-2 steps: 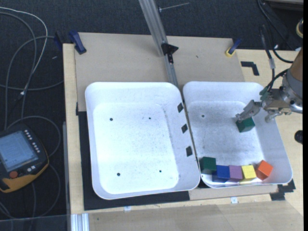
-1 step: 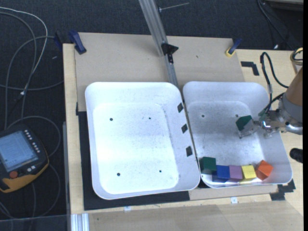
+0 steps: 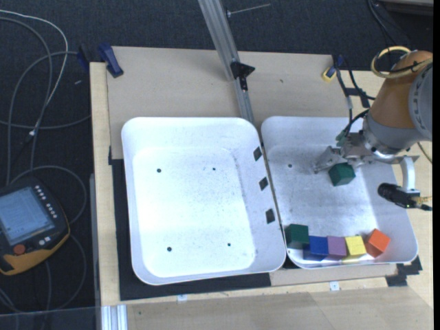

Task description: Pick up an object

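While the gripper point(image 3: 342, 162) sits over the right bin point(image 3: 302, 143), a dark green block point(image 3: 342, 175) shows just below its fingers, seemingly caught between them, though the slant of the view makes it hard to say how firmly. The jaws appear to be pinching that block near its top, and it looks raised off the bin floor, but that is a judgement, since no clear shadow gap can be read.

If the grip covers only an upper edge, the block could tilt and slip out on the lift, dropping back into the bin. A sideways move could also swing the cable point(image 3: 402, 194) and its black plug across the bin wall.

Along the near wall of the right bin lies a row of other blocks: green point(image 3: 297, 234), blue point(image 3: 318, 245), purple point(image 3: 337, 245), yellow point(image 3: 355, 245) and orange point(image 3: 378, 240). The left bin point(image 3: 137, 133) lies beside it. The fingertips themselves are blurred and partly masked by the wrist, and the arm point(image 3: 399, 102) is cut off at the right.
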You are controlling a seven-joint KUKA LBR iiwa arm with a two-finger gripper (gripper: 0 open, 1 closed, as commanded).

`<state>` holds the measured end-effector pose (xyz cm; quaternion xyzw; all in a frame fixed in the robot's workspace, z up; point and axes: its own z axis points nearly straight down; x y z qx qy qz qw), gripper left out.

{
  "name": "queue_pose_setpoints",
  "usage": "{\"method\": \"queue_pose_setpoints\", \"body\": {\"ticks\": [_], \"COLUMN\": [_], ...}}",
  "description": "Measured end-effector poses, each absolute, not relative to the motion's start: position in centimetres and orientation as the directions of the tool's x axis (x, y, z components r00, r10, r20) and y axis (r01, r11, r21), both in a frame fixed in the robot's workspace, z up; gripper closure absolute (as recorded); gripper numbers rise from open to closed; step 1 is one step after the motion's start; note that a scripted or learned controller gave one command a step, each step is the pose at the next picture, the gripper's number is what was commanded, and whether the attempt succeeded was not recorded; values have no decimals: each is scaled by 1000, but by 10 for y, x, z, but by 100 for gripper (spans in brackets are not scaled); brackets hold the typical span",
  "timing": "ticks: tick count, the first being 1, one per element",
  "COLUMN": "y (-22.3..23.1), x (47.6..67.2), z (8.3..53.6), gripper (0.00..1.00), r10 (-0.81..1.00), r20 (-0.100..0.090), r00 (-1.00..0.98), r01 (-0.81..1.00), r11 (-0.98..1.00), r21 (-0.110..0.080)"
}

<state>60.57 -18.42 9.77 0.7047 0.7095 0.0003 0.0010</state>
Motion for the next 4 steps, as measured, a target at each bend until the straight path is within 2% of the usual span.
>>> {"method": "queue_pose_setpoints", "body": {"ticks": [1, 2, 3, 4], "y": [-118, -122, -38, 23], "x": [593, 593, 576, 577], "z": [115, 125, 204, 199], "gripper": [0, 100, 100, 100], "r10": [1000, 1000, 1000, 1000], "r20": [4, 2, 4, 4], "r00": [-7, -3, -10, -8], "r01": [1000, 1000, 1000, 1000], "r11": [7, 3, 10, 8], "r21": [-1, 0, 7, -1]}}
